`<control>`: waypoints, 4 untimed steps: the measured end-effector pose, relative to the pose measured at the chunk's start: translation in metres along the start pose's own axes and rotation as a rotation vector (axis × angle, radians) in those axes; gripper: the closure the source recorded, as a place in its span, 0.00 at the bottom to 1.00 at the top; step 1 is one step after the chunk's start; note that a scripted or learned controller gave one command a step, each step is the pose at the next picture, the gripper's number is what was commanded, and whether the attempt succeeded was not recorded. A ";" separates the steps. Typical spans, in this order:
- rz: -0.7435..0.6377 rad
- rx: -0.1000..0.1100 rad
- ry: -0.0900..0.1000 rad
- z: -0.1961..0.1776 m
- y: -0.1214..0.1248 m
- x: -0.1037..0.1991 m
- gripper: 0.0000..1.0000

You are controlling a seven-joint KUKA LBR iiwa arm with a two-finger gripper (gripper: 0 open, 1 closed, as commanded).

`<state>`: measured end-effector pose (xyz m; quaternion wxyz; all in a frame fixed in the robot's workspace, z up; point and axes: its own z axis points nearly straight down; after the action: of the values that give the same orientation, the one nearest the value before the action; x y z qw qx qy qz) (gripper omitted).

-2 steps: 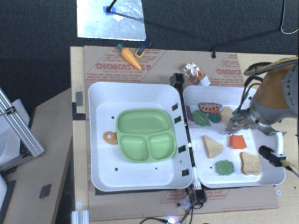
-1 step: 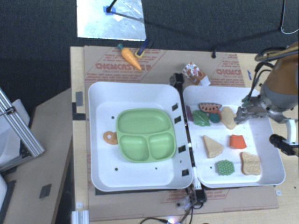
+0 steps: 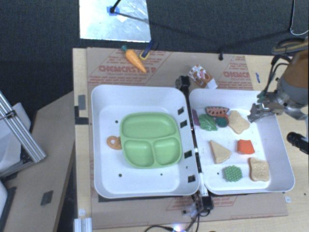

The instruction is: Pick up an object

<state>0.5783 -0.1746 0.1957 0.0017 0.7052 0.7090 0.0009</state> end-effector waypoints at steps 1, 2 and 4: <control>0.000 0.000 0.000 -0.030 0.001 0.000 1.00; -0.003 0.002 0.001 -0.027 0.013 0.045 1.00; -0.004 0.001 0.002 -0.036 0.021 0.148 1.00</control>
<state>0.5981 -0.0260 0.2313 0.0005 0.7037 0.7105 0.0014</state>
